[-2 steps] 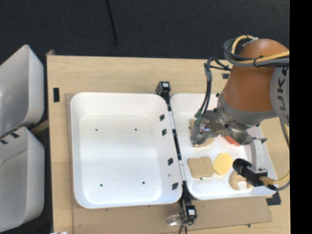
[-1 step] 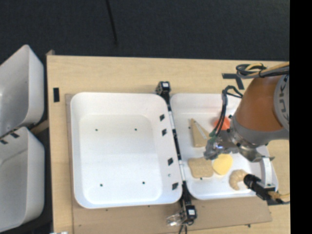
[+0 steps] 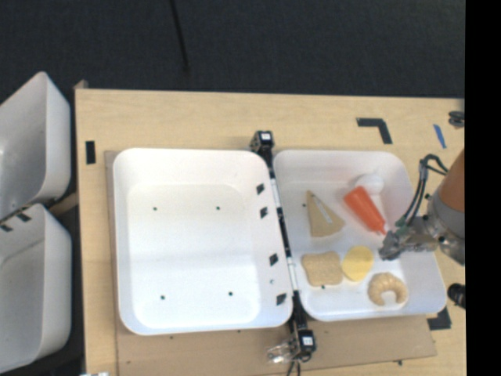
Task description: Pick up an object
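Observation:
The right bin (image 3: 329, 167) holds several food items: an orange bottle with a white cap (image 3: 364, 207), a tan wedge (image 3: 322, 216), a square toast slice (image 3: 322, 269), a yellow round piece (image 3: 358, 263) and a croissant (image 3: 387, 288). My gripper (image 3: 389, 249) comes in from the right edge and sits low in this bin, between the bottle's lower end and the croissant, just right of the yellow piece. Nothing shows between its tips.
The left bin (image 3: 125, 210) sits beside the right one, joined at a clipped divider (image 3: 278, 233). White containers (image 3: 27, 210) stand off the bench's left edge. Black tape marks (image 3: 376, 128) lie on the wooden bench behind the right bin.

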### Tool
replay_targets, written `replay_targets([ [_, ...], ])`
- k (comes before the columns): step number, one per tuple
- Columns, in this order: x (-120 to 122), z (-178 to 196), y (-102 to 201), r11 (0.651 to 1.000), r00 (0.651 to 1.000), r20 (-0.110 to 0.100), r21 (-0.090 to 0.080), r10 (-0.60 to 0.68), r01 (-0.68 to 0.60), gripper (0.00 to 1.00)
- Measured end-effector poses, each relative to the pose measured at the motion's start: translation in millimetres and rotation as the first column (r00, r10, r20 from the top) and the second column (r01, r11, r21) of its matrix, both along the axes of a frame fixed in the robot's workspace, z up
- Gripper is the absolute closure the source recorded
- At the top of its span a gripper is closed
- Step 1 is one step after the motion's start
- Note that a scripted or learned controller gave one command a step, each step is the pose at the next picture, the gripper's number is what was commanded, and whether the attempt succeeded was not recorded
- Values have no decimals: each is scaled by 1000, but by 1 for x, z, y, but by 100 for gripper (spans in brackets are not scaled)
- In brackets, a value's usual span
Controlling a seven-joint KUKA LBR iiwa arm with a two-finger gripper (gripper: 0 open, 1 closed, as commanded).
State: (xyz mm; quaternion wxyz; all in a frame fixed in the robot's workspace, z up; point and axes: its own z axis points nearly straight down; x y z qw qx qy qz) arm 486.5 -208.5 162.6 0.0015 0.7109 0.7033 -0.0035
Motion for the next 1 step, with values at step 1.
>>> replay_targets([
  [1, 56, 107, 77, 1000, 1000, 18, 6, 22, -22, 100],
])
